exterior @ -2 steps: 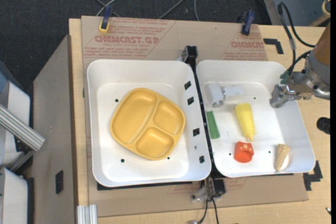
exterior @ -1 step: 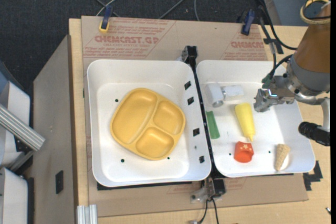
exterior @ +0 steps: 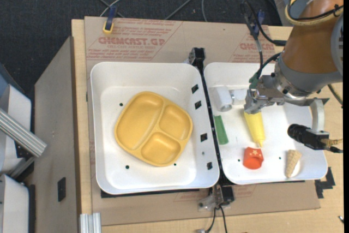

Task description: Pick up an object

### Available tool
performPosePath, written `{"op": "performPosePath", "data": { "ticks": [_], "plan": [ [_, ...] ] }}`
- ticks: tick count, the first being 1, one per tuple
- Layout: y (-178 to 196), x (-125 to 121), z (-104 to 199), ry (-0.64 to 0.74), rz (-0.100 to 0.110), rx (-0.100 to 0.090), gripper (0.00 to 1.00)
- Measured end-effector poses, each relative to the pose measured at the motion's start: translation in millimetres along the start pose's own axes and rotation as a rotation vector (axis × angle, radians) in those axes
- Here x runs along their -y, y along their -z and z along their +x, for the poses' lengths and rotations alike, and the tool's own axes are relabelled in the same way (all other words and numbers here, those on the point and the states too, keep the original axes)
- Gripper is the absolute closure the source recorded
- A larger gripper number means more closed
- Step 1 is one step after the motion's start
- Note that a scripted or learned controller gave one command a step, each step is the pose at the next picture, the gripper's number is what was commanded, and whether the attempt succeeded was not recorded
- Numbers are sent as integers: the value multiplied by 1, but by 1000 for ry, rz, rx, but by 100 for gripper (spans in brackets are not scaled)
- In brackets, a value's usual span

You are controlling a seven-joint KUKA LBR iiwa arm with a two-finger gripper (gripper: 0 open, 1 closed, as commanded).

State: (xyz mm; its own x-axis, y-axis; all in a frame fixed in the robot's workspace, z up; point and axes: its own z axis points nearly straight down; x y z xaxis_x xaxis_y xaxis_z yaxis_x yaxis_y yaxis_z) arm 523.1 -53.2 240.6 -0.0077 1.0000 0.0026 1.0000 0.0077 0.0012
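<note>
now over the right bin (exterior: 234, 174), gripper (exterior: 254, 108) at the upper end of a yellow bottle-like object (exterior: 255, 127), touching or just above it; cannot tell if open or closed. beside it, a green stick (exterior: 221, 129) near the dividing wall, a red-orange piece (exterior: 252, 157) below, a cone-like object (exterior: 293, 162) at lower right. in the left bin (exterior: 103, 133), a yellow divided plate (exterior: 154, 128).

A yellow-orange moulded plastic divided plate (exterior: 154, 127) lies in the glossy white left bin (exterior: 103, 117). The white right bin (exterior: 272, 172) holds a bright yellow elongated piece (exterior: 255, 128), a flat green strip (exterior: 221, 129), a red-orange chunk (exterior: 253, 157) and a cream-tan ribbed cone (exterior: 293, 163). The tan cardboard table (exterior: 142, 35) carries red lettering.
</note>
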Motion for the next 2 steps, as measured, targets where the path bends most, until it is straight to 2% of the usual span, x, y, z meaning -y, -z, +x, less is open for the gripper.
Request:
{"op": "performPosePath", "data": {
  "ticks": [1, 2],
  "plan": [
    [-7, -5, 59, 0, 4, 0, 100],
    [-3, 8, 111, 0, 4, -1, 100]
  ]
}}
